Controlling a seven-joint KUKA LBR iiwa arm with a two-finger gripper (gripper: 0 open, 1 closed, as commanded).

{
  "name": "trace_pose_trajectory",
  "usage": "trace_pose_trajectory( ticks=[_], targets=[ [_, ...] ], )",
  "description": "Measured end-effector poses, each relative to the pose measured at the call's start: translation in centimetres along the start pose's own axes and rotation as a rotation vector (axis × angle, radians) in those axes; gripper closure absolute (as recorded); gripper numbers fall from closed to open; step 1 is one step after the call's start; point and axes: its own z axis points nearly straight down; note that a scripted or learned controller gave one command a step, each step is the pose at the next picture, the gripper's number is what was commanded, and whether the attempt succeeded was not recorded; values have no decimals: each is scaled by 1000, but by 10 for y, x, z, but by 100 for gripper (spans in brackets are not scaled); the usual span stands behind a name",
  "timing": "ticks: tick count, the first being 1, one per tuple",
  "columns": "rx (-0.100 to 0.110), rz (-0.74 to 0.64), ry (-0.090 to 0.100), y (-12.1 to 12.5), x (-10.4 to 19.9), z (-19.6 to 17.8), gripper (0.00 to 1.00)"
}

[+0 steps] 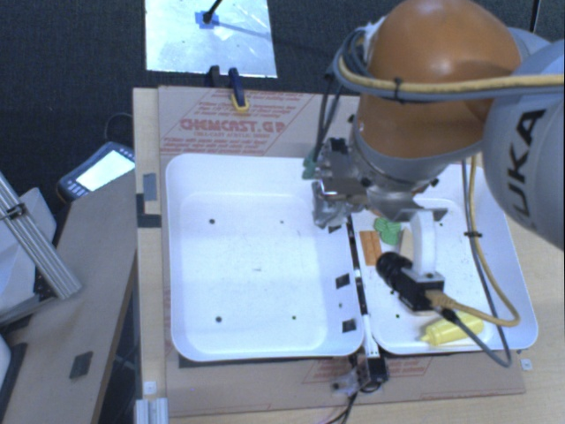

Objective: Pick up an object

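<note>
Hovering low over the right bin [521,321], tool [340,203] mostly hidden; cannot tell its state. Nearby: green piece [387,231], yellow object [450,329].

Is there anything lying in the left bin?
No: the left bin shows bare white floor with a few small dark dots, while the yellow object and green object lie in the right bin.

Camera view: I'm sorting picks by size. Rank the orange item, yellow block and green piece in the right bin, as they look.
1. yellow block, largest
2. green piece, partly hidden by the arm, so unsure
3. orange item, smallest
</note>
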Motion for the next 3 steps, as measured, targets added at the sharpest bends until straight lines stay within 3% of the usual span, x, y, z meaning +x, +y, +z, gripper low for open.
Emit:
trace_pose_trajectory(
  ticks=[1, 2, 3],
  targets=[
    [-15, 6, 3, 3, 6, -130, 100],
    [-4, 5, -2, 59, 56, -129, 100],
    [-1, 5, -4, 137, 92, -53, 100]
  ],
)
